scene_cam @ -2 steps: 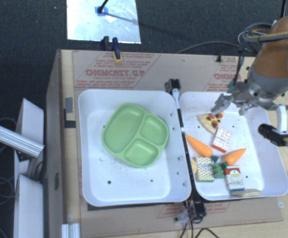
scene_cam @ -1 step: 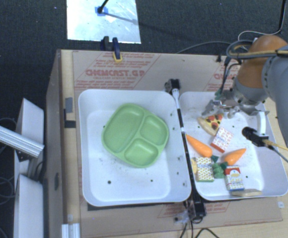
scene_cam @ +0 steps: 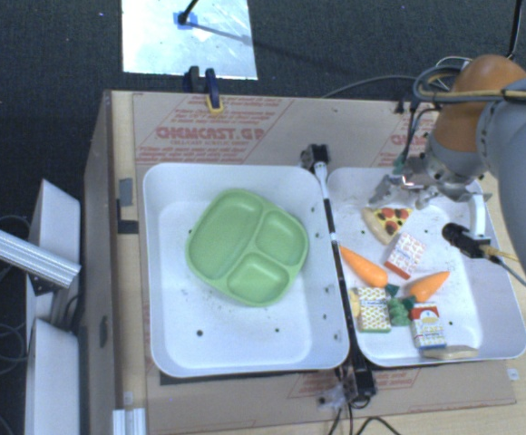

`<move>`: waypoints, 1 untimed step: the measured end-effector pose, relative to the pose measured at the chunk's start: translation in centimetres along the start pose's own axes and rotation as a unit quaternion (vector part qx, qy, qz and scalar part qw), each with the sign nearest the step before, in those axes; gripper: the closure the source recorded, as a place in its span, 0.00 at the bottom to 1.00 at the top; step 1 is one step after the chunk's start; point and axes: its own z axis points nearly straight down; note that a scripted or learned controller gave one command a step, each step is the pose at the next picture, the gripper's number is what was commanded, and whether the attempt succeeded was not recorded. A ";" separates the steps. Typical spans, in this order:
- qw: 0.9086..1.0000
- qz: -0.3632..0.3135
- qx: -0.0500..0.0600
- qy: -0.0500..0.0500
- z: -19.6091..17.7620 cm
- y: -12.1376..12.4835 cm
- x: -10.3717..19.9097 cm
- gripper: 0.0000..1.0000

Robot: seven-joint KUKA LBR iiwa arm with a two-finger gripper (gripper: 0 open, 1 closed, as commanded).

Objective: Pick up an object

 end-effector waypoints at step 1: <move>1.000 0.000 0.000 0.000 0.0 0.0 2.9 0.00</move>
